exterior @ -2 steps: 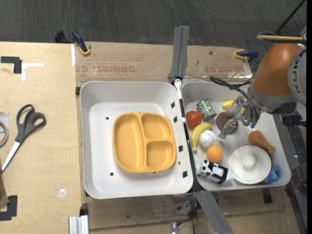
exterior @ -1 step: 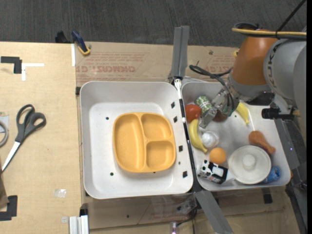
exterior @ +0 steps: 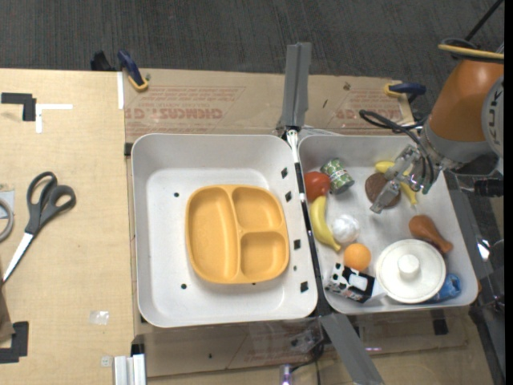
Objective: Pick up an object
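Note:
My gripper [exterior: 391,189] hangs low over the back of the right bin [exterior: 465,215], reaching in from the right. It is right over a brown round object [exterior: 375,186] and a yellow piece [exterior: 385,167], and partly hides both. I see nothing lifted clear of the bin. Other items in this bin are a red tomato [exterior: 316,184], a green wrapped item [exterior: 338,176], a banana [exterior: 321,222], a white ball [exterior: 345,229], an orange [exterior: 357,257], a brown drumstick [exterior: 430,233] and a white round lidded dish [exterior: 410,269].
A black-and-white toy [exterior: 353,283] and a blue piece [exterior: 452,285] lie at the right bin's front. The left bin [exterior: 152,239] holds a yellow divided plate [exterior: 238,233]. Scissors [exterior: 38,208] lie on the bench at far left.

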You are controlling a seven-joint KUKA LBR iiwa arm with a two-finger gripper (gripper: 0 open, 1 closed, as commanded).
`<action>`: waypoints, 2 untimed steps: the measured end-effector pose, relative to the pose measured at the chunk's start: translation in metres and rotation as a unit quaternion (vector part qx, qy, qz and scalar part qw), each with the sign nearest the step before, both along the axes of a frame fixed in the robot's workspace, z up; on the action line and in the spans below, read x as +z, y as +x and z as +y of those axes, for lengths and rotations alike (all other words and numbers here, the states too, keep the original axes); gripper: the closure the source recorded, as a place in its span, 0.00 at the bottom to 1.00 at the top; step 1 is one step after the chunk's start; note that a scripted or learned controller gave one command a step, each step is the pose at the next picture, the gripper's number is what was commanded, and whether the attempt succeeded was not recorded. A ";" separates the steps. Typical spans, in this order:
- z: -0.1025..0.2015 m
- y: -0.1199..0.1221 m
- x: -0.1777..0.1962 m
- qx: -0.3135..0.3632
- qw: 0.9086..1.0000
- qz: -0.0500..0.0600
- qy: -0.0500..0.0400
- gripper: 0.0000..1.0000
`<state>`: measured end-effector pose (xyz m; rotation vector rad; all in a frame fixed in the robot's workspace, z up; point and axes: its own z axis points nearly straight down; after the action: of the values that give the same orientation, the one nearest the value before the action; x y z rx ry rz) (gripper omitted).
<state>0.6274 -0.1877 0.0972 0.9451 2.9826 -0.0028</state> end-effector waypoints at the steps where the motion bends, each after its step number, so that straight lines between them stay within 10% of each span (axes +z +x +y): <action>1: 0.040 0.001 0.000 -0.079 0.997 0.000 0.002 0.00; 2: 0.040 0.003 0.011 -0.078 0.997 -0.004 0.000 1.00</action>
<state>0.6307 -0.1479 0.1085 1.1725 2.8927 0.0003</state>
